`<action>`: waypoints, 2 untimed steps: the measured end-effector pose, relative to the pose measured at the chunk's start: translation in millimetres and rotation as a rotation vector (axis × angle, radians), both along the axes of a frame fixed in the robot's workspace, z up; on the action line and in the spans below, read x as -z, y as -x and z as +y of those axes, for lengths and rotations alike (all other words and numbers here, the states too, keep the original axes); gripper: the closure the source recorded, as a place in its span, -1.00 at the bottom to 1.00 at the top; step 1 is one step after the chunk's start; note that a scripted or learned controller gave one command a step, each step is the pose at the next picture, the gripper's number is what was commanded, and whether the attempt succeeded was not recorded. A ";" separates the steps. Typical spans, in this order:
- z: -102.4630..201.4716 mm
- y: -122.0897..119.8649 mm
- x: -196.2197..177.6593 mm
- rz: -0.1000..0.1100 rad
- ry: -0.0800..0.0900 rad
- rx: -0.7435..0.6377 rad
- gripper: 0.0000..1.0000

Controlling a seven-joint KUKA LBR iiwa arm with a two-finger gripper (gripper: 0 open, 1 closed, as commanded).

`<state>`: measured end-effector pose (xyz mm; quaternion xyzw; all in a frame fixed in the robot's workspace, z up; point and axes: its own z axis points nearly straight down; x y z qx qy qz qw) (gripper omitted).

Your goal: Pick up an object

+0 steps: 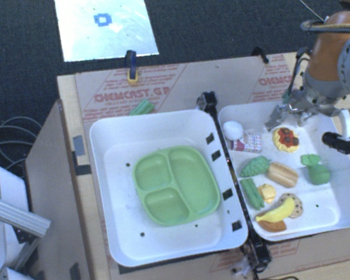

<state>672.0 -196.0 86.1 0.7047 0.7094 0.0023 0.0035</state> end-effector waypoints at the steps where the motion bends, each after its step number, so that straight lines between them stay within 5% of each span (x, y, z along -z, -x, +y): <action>1: 0.9 63.8 1.7 0.011 -0.002 0.007 -1.00; 2: -8.9 8.7 0.0 0.000 0.001 0.001 -1.00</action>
